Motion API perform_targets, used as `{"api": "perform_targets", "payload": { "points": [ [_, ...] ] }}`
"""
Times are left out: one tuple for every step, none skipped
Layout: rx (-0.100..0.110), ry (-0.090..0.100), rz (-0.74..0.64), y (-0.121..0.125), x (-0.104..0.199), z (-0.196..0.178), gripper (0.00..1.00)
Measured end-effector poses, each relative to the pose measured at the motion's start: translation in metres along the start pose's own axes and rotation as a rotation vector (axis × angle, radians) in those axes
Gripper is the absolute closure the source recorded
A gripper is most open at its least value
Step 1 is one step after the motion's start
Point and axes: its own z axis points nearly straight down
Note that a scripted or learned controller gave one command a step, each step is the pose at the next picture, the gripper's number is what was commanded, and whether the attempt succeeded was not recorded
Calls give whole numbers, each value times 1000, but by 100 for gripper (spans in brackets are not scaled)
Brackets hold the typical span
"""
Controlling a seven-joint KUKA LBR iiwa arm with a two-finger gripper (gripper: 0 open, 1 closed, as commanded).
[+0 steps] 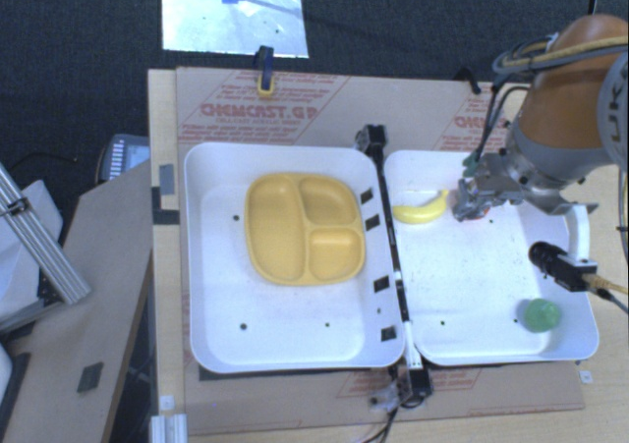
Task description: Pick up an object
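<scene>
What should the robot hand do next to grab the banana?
Probably slide a little toward the banana and lower over it. The gripper sits in the right bin, just beside the banana's right end, with nothing seen between its fingers. The green ball lies farther off, near the front corner.

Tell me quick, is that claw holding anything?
Gripper: cannot be told; it hangs in the right bin beside the banana, which lies on the bin floor.
</scene>
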Motion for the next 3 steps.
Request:
{"api": "perform_targets", "payload": {
  "points": [
    [-2,1,-1,21,56,-3,100],
    [-2,0,-1,41,114,-2,100],
    [-1,0,1,51,163,6,100]
  ]
}}
